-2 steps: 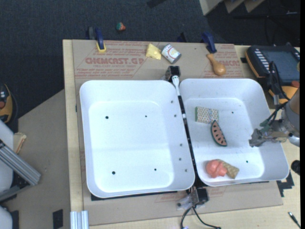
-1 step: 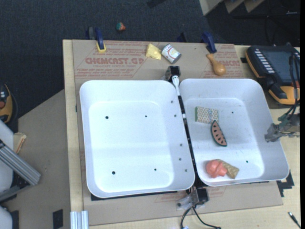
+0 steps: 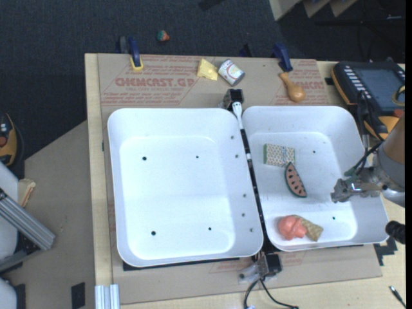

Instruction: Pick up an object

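The nearest candidate is the watermelon slice (image 3: 295, 179), lying flat near the middle of the right bin (image 3: 335, 124). A checked sponge (image 3: 279, 154) lies just above it, close but apparently not touching. A pink shrimp (image 3: 298, 228) lies nearer the bin's front rim, well apart from the slice.

My claw (image 3: 342, 192) sits low over the right bin, right of the slice and apart from it. Nothing is between its tips. Whether it is released or clenched, I cannot tell at this size.

Progress: no object is lifted. All three rest on the bin floor. Approach, closure and lift remain, in my judgement.

Obstructions: the sponge crowds the slice's upper end, so a grasp there risks catching both. The bin's right wall is close behind my wrist.

Surroundings: the left bin (image 3: 125, 124) adjoins along a black joint. On the tabletop (image 3: 96, 172) behind the bins lie a yellow wedge (image 3: 207, 70), a small can (image 3: 231, 72) and a wooden spoon (image 3: 292, 88).
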Available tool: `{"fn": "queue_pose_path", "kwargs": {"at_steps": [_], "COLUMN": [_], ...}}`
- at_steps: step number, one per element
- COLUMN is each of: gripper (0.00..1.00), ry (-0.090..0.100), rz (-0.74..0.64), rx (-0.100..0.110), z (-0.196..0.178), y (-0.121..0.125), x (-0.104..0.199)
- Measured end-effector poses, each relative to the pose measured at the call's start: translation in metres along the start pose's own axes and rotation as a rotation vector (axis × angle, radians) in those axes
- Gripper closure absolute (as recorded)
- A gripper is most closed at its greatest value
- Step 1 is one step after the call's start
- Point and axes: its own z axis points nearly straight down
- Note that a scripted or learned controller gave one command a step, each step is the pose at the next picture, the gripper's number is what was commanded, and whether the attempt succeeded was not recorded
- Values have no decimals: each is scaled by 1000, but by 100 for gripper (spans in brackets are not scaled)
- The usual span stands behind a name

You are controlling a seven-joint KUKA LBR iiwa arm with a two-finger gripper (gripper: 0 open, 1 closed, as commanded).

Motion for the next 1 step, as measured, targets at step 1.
{"fn": "queue_pose_path", "kwargs": {"at_steps": [1], "gripper": [100], "ry": [-8], "rz": [4], "rx": [-10], "z": [-53], "y": [0], "x": [-36]}}
